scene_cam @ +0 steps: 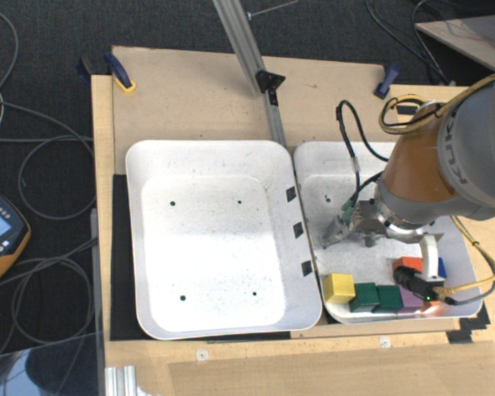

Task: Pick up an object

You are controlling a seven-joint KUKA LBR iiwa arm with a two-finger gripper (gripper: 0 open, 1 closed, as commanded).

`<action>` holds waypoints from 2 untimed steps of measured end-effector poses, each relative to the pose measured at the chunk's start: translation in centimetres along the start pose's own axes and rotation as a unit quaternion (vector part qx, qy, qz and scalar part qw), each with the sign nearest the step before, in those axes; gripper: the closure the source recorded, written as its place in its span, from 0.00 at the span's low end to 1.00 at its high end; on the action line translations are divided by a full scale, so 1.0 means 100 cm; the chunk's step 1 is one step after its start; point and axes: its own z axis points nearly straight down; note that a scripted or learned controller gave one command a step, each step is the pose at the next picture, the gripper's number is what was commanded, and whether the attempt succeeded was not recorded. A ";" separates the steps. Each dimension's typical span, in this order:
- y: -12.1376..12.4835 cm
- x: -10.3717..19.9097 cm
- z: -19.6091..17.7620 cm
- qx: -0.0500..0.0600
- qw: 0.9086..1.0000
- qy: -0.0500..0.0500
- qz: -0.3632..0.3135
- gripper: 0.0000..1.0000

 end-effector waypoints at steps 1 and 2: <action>0.002 0.000 -0.014 -0.004 1.000 0.000 0.000 1.00; -0.005 -0.002 -0.074 -0.007 1.000 -0.002 -0.001 1.00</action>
